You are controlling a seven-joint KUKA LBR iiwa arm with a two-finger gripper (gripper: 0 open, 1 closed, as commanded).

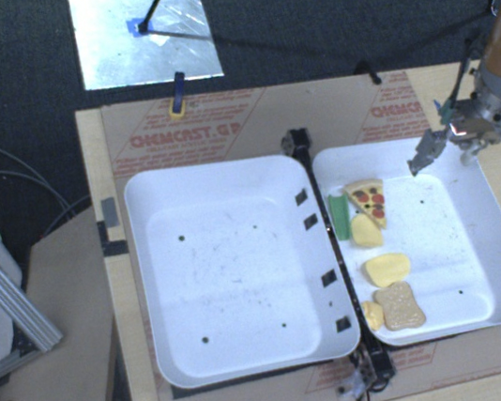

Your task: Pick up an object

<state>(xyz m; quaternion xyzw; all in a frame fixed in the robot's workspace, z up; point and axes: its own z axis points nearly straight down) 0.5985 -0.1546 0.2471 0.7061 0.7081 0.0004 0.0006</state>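
Currently the gripper (424, 156) hangs above the right bin's (484, 232) far edge; whether it is spread cannot be determined. Nothing sits between its fingers. Along that bin's left wall lie a pizza slice (367, 198), yellow pieces (386, 268) and a toast slice (402, 305).

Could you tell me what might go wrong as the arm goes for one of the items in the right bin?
1. The toys crowd the right bin's left wall; a finger could strike it beside the green piece.
2. The pizza slice touches the yellow piece, so one may drag the other.
3. The gripper hangs off to their side.
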